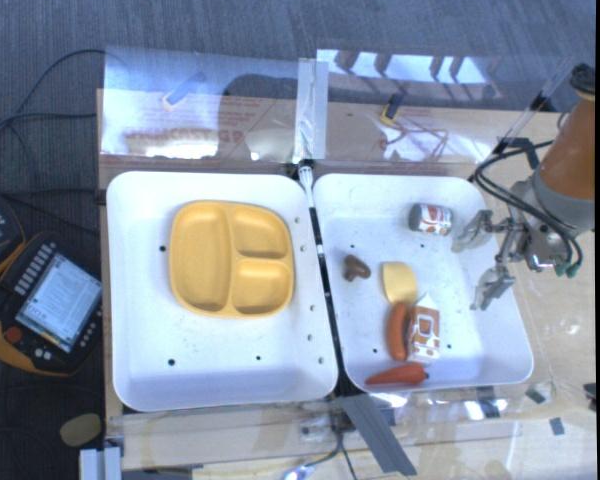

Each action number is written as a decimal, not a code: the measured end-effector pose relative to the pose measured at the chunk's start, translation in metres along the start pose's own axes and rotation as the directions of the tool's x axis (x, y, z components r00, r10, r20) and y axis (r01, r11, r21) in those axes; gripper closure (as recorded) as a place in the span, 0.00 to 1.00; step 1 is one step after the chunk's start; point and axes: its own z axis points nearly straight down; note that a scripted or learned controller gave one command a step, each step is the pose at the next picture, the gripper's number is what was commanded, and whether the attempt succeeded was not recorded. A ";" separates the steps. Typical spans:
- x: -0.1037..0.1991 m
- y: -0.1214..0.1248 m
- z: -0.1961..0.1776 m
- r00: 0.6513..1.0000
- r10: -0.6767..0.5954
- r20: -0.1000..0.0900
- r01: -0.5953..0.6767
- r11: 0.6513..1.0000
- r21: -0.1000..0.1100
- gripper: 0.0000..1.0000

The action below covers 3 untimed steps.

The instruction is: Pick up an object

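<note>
Leftmost, a handheld control pendant lay on the floor beside the counter. The left white bin held a yellow divided tray, flat, its two smaller compartments toward the right. In the right white bin, a small brown lump sat near the dividing wall. Beside it a pale yellow wedge lay, and just below that an orange sausage-shaped piece lay with its long axis running top to bottom, touching or nearly touching a small red-and-white carton that lay parallel to it. A red pepper-like piece lay along the bin's near wall, long axis left to right, its thin end pointing left. A small can lay on its side toward the far right corner, long axis roughly left to right. The arm reached in from the right, wrist angled down over the bin's right edge. The pincer was spread wide, one finger near the can, the other lower, with nothing between them.
</note>
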 end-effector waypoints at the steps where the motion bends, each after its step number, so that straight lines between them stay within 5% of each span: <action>1: 0.044 0.027 0.096 0.967 0.256 0.000 -0.256 0.967 0.000 0.00; 2: 0.042 0.027 0.086 0.967 0.254 0.005 -0.254 0.967 0.004 1.00; 3: 0.046 0.090 0.097 1.000 0.014 0.019 -0.014 1.000 0.007 1.00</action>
